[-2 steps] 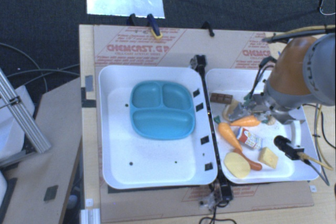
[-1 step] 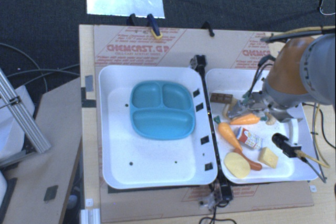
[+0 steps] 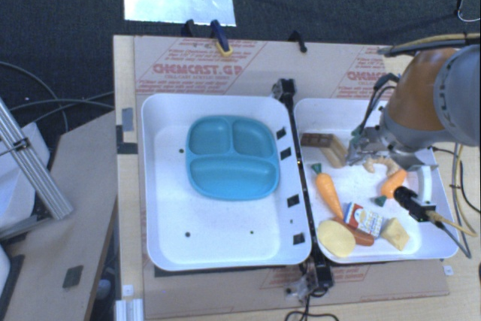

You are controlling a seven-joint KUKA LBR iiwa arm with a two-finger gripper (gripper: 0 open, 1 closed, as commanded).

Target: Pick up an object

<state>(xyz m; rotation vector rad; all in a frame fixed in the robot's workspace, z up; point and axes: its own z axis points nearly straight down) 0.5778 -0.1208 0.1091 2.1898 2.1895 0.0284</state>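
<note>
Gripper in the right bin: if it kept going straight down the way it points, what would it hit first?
Probably the brown block beside the gripper, or bare bin floor next to it; depth is unclear from this slant.

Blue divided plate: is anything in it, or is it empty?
Empty. The blue divided plate lies flat in the left bin, all three compartments bare.

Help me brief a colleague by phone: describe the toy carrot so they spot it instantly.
Start at the right white bin, the one crowded with toy food. Along its left side lies the carrot, pointing toward the near edge. It is long, orange and tapered with a green top, unlike the round yellow potato-like piece just below it.
</note>
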